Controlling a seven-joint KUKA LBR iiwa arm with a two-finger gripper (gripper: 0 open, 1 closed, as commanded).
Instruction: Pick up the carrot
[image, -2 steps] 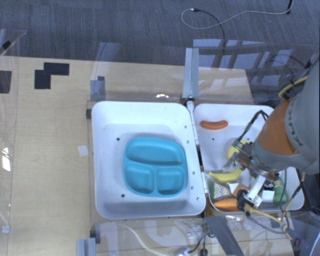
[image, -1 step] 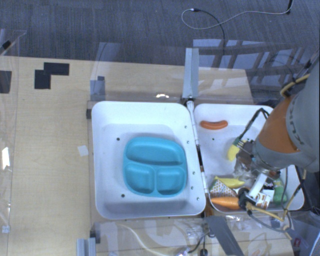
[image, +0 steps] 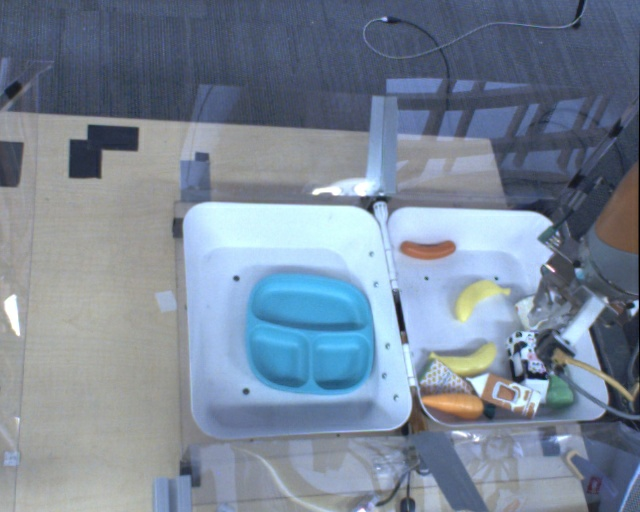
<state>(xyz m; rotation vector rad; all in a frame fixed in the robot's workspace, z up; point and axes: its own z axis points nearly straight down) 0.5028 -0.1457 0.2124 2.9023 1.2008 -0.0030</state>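
Observation:
The carrot (image: 452, 405) is an orange, tapered piece lying flat along the front wall of the right bin (image: 520, 235). My gripper (image: 549, 322) hangs over the right side of that bin, up and to the right of the carrot and well apart from it. It stands just above a black-and-white spotted toy (image: 519, 349). Nothing shows between the gripper and the carrot except other toys.
The right bin also holds a red sausage (image: 427, 249), two yellow bananas (image: 479, 299) (image: 465, 359), a small orange-and-white carton (image: 514, 397) and a green piece (image: 559, 393), crowded around the carrot. The left bin (image: 215, 290) holds a blue divided plate (image: 310, 333).

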